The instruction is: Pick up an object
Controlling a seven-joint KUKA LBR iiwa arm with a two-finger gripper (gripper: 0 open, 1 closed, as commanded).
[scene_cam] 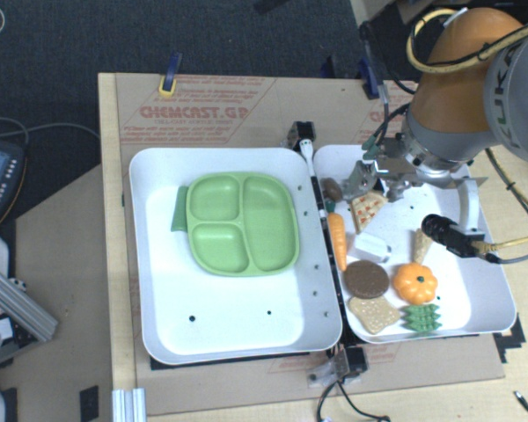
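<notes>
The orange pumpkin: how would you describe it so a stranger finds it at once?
Look in the right bin, near its front edge. The pumpkin sits between a brown round cookie and green leaves; it alone is round, ribbed and orange.

bright, even overhead light; soft, slightly blurred.

Two white bins: the left bin (158, 306) and the right bin (488, 301). One green divided plate (243, 223). Toy foods number seven at least: one carrot (337, 240), one pizza slice (367, 209), one round brown cookie (367, 280), one cracker (374, 314), one orange pumpkin (415, 283), one green leafy piece (421, 317), one white block (370, 249).
</notes>
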